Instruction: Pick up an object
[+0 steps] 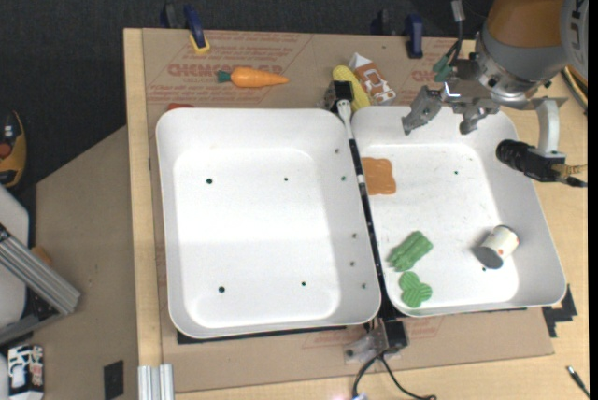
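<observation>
While the gripper (447, 112) hangs over the right bin's (523, 230) far edge, I see fingers spread, nothing between.

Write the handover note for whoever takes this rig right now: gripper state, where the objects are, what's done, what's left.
Gripper: open, holding nothing, over the far edge of the right bin.
Right bin: orange flat piece near its left wall; two green pieces toward the near side; small white-and-grey cylinder near right.
Outside the bins, on the board behind them: carrot, a yellow item.
Done: nothing picked yet.
Left: descend on one object, close, lift.
</observation>
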